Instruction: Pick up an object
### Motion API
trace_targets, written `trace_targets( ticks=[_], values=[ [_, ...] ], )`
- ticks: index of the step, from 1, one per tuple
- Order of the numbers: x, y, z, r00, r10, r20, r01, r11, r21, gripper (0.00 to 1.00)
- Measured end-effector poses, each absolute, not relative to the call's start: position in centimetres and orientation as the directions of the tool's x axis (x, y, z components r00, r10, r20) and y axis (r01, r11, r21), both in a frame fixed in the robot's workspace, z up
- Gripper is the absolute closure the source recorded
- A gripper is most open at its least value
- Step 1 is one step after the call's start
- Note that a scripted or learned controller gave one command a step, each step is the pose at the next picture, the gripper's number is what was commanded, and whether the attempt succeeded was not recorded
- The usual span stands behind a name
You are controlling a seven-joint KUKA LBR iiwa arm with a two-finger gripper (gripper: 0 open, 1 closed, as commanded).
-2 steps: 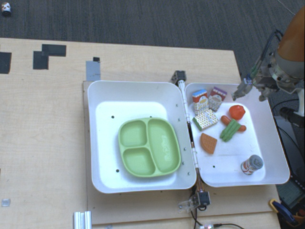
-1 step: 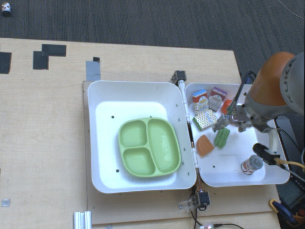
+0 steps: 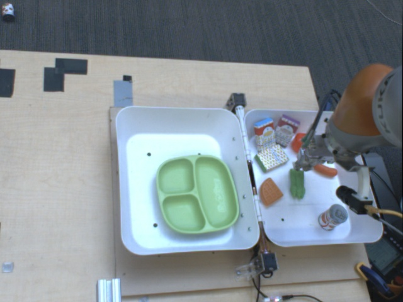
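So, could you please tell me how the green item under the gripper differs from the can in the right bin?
The green item is plain green and elongated, lying near the bin's middle with the gripper right at its top end. The can is short and round, silver-topped with a red and white label, sitting apart near the front edge. The green item looks slightly longer than the can. Both rest in the right bin.

A green pickle-shaped toy (image 3: 297,185) lies upright near the centre of the right bin (image 3: 371,234), an orange wedge (image 3: 271,192) at its nine o'clock, a small can (image 3: 332,218) toward four o'clock.
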State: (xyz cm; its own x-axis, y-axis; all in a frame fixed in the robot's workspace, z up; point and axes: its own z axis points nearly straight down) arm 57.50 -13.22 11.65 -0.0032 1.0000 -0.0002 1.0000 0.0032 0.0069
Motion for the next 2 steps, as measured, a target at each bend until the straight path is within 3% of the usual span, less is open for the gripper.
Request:
trace_targets(
  ticks=[1,2],
  values=[
    [57.5,-13.2,11.6,-0.004,1.000,0.000,1.000,0.004,0.007,0.00],
    [57.6,-13.1,12.7,-0.005,1.000,0.000,1.000,0.005,0.011,1.00]
  ],
)
